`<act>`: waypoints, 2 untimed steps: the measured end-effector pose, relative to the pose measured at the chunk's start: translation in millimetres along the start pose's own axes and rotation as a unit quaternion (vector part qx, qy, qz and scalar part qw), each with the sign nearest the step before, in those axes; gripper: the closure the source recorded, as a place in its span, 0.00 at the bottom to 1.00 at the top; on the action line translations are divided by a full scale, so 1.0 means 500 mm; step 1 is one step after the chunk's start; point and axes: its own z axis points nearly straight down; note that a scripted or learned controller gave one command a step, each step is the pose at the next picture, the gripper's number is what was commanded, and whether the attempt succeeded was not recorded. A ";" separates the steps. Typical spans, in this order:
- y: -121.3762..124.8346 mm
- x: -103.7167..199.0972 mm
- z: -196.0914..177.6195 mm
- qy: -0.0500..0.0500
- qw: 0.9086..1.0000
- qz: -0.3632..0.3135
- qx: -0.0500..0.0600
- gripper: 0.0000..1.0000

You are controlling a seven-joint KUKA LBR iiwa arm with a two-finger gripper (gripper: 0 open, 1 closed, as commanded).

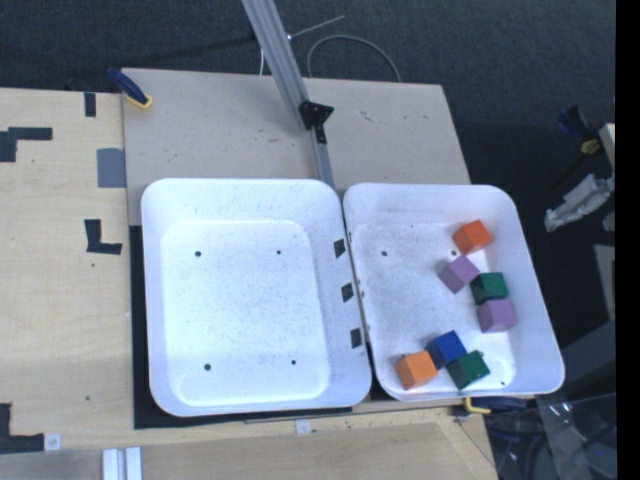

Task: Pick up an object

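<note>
Starting at the left, we see the table [60, 298] with dark tape marks, then the left bin [150, 268] showing its bare speckled floor, and a slanted metal rail [275, 53] that ends near the seam between the bins. The task's things all lie in the right bin [400, 208], gathered toward its right and near sides. The near orange block [416, 370] touches the blue block [447, 348], which touches the near green block [467, 369], all close to the front wall. Farther back, the left purple block [460, 273], the far orange block [472, 236], the far green block [489, 287] and the right purple block [497, 315] form a loose chain. We judge these small cubes to be light, stiff and not fragile, with flat faces that suit a pinch across two opposite sides. The far orange block looks the easiest, since it has open floor on its left and back. The near trio is crowded and hugs the rim, so there is little room beside them. The left half of that bin's floor is open for an approach. At the far right, well outside the bin, sits what we take for the gripper [570, 208], and we cannot tell whether it is open or closed.
</note>
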 end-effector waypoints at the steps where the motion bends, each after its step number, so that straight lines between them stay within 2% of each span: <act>1: 0.102 0.055 -0.176 0.001 1.000 -0.003 0.000 0.00; 2: 0.099 0.140 -0.242 0.002 1.000 -0.003 0.002 0.00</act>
